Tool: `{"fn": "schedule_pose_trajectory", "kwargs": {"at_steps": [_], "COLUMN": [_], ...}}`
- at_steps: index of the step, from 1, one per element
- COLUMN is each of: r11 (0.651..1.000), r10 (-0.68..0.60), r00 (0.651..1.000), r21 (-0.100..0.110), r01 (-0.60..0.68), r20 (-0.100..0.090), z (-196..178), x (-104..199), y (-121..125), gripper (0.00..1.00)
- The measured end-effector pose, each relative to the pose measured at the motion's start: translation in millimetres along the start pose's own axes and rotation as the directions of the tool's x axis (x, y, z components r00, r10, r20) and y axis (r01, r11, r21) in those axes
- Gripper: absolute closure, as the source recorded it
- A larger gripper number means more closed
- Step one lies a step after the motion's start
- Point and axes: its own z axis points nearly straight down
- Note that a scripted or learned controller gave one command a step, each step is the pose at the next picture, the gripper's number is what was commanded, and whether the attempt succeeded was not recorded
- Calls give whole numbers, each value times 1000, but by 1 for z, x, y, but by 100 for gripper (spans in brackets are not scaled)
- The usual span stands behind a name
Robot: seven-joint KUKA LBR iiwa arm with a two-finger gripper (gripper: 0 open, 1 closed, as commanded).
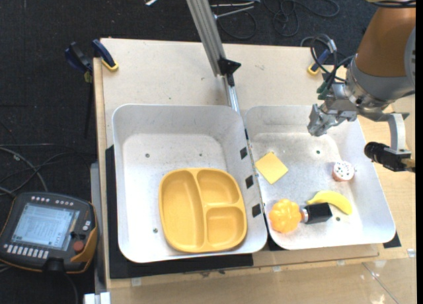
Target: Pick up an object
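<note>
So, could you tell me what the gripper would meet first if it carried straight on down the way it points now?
Most likely bare floor of the right bin. The gripper hangs over that bin's far end, and nothing lies under it as far as this slanted view shows; the yellow square block and the small pink-and-white object sit nearer the camera.

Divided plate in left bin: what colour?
Yellow-orange all over, plain, no pattern. The plate shows best in the camera view, three compartments visible.

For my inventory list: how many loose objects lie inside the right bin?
5: cheese slice near the divider, small die-like piece at right, orange fruit, black block and banana in front.
</note>
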Motion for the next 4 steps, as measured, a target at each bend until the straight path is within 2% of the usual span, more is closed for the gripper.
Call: {"fn": "schedule_pose_trajectory", "kwargs": {"at_steps": [1, 3, 4], "r11": [1000, 1000, 1000], "r10": [-4, -4, -6], "r00": [1000, 1000, 1000], "r21": [8, 9, 7], "r01": [4, 4, 6], "r20": [-3, -3, -4], "z": [15, 30, 21], "x": [56, 144, 199], "y": [-14, -43, -59], "gripper": [100, 100, 100]}}
